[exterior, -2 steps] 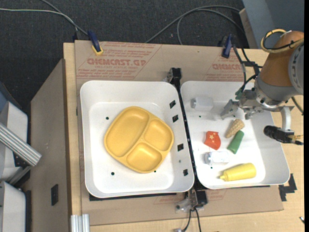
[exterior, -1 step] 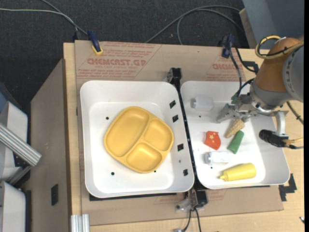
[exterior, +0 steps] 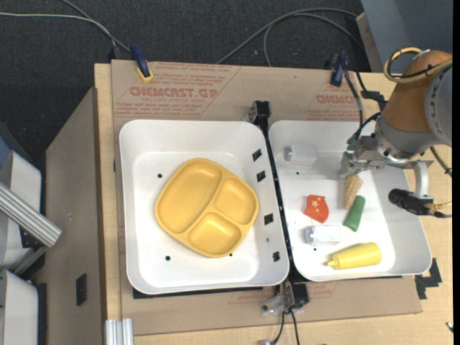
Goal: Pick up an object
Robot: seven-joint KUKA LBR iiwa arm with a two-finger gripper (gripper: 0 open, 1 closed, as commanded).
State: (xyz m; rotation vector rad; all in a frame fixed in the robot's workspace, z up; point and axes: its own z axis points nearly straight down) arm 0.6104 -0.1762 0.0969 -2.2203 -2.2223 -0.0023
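In the right bin (exterior: 402, 192) lie a tan cone (exterior: 352, 189), a green stick-shaped piece (exterior: 353, 214), a red piece (exterior: 316, 208) and a yellow squeeze bottle (exterior: 355, 256). My gripper (exterior: 357, 165) hangs low over the bin's back right part. It is right at the upper end of the tan cone. The cone's top end meets the gripper's underside, and I cannot make out whether they touch. The green piece lies just in front of the cone, leaning against its lower end.
A yellow divided plate (exterior: 207, 205) rests in the left bin (exterior: 136, 192). Two small clear items (exterior: 322, 234) (exterior: 300, 153) lie in the right bin. A black divider (exterior: 272, 192) runs between the bins. The grey arm (exterior: 413, 113) stands over the right bin's far right corner.
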